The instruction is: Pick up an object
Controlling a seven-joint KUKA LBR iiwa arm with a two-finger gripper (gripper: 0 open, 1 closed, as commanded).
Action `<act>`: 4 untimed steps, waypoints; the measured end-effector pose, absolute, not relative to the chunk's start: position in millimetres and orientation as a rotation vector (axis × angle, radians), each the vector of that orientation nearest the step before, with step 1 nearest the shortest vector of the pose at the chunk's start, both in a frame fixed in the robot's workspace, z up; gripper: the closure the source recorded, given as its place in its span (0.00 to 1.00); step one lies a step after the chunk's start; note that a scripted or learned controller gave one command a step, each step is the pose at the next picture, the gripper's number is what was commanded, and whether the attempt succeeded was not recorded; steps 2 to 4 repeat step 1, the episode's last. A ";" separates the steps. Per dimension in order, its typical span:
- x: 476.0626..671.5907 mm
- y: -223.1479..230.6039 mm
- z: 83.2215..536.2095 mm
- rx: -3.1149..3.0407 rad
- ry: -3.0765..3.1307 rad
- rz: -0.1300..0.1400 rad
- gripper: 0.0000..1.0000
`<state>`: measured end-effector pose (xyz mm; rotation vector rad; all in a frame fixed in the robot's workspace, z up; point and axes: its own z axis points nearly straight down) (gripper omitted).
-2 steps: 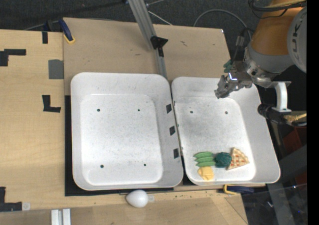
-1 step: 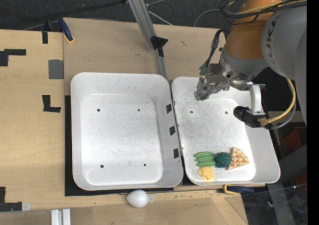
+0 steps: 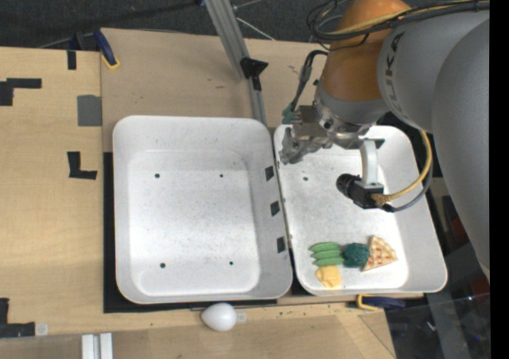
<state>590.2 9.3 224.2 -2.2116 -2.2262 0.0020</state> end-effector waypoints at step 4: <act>587.0 63.9 214.5 -2.211 -2.226 0.003 1.00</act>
